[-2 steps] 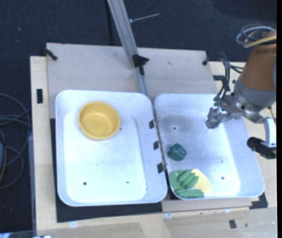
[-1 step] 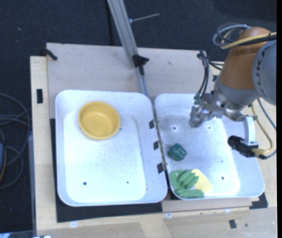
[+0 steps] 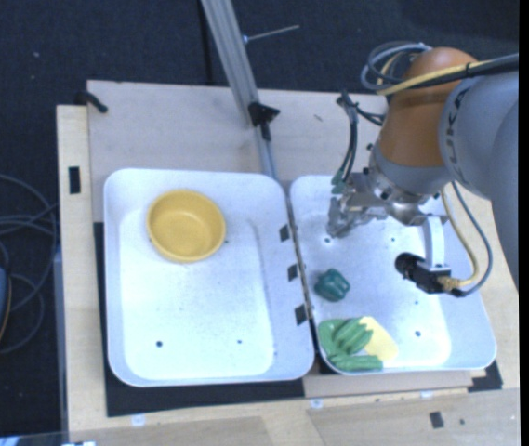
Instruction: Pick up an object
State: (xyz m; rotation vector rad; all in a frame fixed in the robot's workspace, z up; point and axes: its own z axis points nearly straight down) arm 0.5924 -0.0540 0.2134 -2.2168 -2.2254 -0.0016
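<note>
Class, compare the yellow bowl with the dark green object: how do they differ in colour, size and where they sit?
The yellow bowl is bright yellow; the dark green object is deep green. The bowl is clearly larger, round and open; the green object is small and lumpy. The bowl sits in the left bin, the green object in the right bin. Both rest untouched.

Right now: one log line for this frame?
tool above right bin, nothing between fingers | green pepper loose below it | yellow bowl in left bin

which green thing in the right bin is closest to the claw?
The dark green pepper, lying alone just below the claw. The lighter green bunch sits farther down, at the bin's near edge.
</note>
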